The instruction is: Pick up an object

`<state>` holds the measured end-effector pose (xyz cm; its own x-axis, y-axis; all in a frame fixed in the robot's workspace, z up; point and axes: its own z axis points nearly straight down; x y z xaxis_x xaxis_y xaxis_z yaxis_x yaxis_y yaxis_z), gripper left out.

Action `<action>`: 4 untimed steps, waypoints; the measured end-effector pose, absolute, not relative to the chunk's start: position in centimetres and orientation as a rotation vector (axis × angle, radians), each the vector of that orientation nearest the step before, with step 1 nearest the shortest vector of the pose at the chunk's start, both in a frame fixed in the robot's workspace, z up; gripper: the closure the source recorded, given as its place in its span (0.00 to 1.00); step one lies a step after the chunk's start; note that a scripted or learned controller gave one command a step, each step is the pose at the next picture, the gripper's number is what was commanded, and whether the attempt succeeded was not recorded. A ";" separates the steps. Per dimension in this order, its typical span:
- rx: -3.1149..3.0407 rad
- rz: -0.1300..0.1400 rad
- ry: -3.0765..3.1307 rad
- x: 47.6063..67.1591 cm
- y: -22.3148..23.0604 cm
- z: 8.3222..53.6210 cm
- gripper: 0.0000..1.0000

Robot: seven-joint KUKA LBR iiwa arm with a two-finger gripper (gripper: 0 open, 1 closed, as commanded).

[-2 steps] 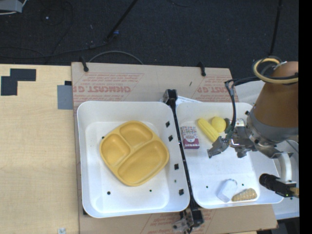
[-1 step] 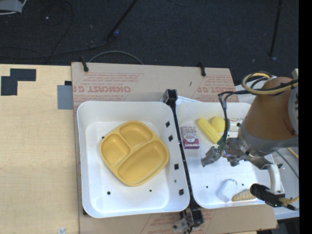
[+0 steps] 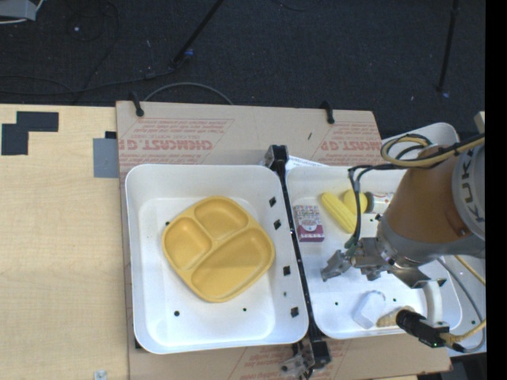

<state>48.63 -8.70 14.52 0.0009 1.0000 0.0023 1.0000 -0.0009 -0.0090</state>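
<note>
Starting at the left of the black divider (image 3: 289,244) that runs between my two white bins, I see the left bin (image 3: 150,188) holding a yellow sectioned plate (image 3: 219,248), lying flat with its three compartments facing up, near the divider but not touching it. Just right of the divider, in the right bin (image 3: 333,323), a small pink and white carton (image 3: 308,222) lies close against it. Farther right from the divider, toward the bin's far wall, a yellow corn cob (image 3: 341,210) lies at a slant. My gripper (image 3: 337,266) hangs low over the right bin's floor, right of the divider and nearer the camera than the carton and the corn, apart from both. Its fingers are blurred against the white floor, and whether they stand wide or narrow I cannot tell; nothing shows between them. Right of the divider and toward the near rim, a small white cup-like object (image 3: 367,307) lies on the bin floor, below my wrist. My arm's orange band (image 3: 424,208) covers the right part of that bin.
</note>
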 end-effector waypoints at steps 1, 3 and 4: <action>-2.223 0.006 -2.211 48.7 -8.8 15.7 1.00; -2.221 0.003 -2.216 48.8 -9.0 21.4 1.00; -2.216 0.000 -2.226 52.2 -4.6 22.5 1.00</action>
<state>52.18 -4.62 22.52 -0.0044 1.0000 0.0005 1.0000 0.0044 -0.0008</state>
